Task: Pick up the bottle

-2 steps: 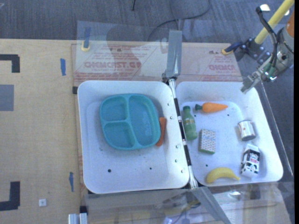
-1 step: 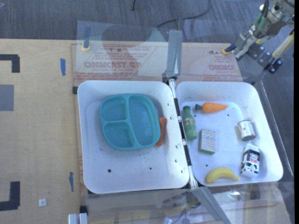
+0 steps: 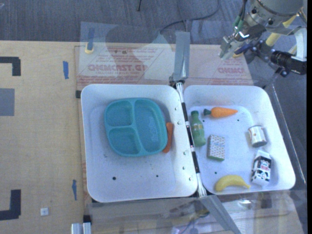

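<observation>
While the gripper [image 3: 237,39] hangs above the bench behind the right bin [image 3: 276,103], the bottle [image 3: 197,128] lies down-left of it — flat against that bin's left wall, long axis running front to back, cap toward the far rim. A carrot [image 3: 223,112] sits just beside the cap. Whether the hand is clenched or released cannot be told — it is small and blurred.

Glossy green plastic bottle [image 3: 197,128]; shiny metal can [image 3: 257,135]; matt teal plastic tray [image 3: 136,126]; smooth white bins [image 3: 134,189].
</observation>
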You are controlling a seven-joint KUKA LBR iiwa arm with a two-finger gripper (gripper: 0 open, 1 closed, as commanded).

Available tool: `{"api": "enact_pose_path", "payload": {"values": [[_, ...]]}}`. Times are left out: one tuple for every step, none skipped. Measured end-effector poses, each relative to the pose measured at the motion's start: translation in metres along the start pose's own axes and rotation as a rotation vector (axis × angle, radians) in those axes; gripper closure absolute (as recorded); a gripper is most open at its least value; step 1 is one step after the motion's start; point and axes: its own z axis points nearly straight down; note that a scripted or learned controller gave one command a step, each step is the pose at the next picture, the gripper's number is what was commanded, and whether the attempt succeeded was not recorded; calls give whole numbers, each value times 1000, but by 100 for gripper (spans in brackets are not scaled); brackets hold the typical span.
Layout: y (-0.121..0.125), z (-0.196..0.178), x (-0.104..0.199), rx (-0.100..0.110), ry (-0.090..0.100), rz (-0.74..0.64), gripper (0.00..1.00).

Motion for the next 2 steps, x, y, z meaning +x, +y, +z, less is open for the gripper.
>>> {"api": "enact_pose_path", "payload": {"values": [[2, -12, 2, -6, -4, -5, 100], [23, -37, 50, -2, -1, 254, 100]]}}
